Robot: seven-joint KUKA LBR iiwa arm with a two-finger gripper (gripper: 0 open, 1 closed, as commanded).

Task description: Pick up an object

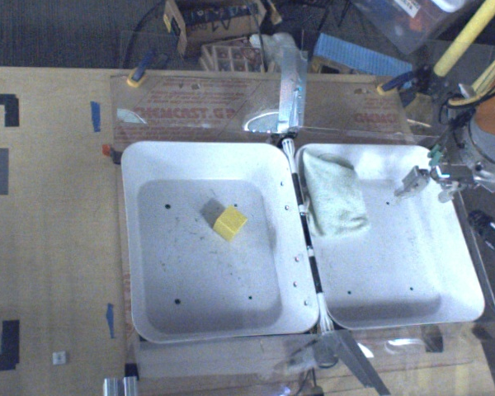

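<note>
Camera view gives us a small, stiff yellow block (230, 223) to pinch across flat sides, though we cannot tell our gripper (412, 181) state.

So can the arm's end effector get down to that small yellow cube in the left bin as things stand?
Probably yes. The small yellow cube sits alone on the open floor of the left white bin, with nothing over or against it. The end effector hangs above the right white bin, so it must cross the divider first.
</note>
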